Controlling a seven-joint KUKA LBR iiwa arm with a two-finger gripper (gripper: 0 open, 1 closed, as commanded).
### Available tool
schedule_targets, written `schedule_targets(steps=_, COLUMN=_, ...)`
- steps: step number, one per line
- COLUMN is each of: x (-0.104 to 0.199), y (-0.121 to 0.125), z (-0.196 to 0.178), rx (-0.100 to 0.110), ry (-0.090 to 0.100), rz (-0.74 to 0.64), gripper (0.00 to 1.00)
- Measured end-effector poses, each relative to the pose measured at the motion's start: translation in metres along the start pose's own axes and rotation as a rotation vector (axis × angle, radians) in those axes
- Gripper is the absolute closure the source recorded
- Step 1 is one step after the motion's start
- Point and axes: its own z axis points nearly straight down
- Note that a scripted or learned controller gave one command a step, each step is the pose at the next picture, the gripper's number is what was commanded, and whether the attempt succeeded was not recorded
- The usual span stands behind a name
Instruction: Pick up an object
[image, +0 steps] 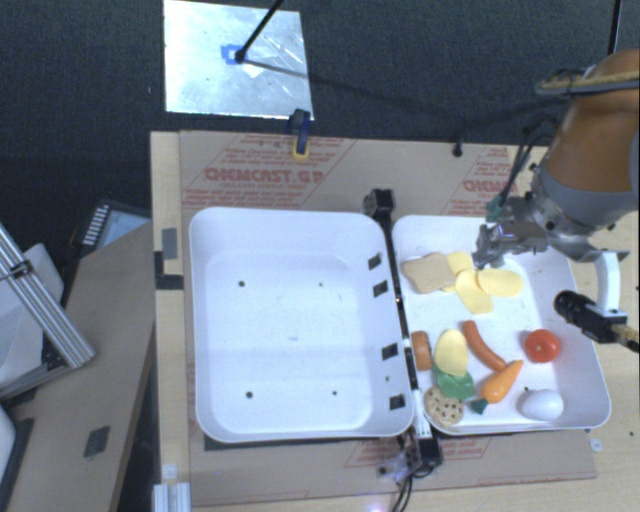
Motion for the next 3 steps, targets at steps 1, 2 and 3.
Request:
schedule_targets(steps=1, x=0.048, y=0.012, z=-0.113, rx=0.003, ry=0.002, rz=-0.003, gripper=1.0)
schedule_targets(steps=2, x=0.111, y=-0.013, z=-0.162, rx=0.013, ry=0.005, rz=-0.004, gripper=1.0)
schedule_targets(steps=3, x=0.188, y=-0.063, z=-0.178, rx=0.017, ry=0.005, rz=-0.006, gripper=1.0)
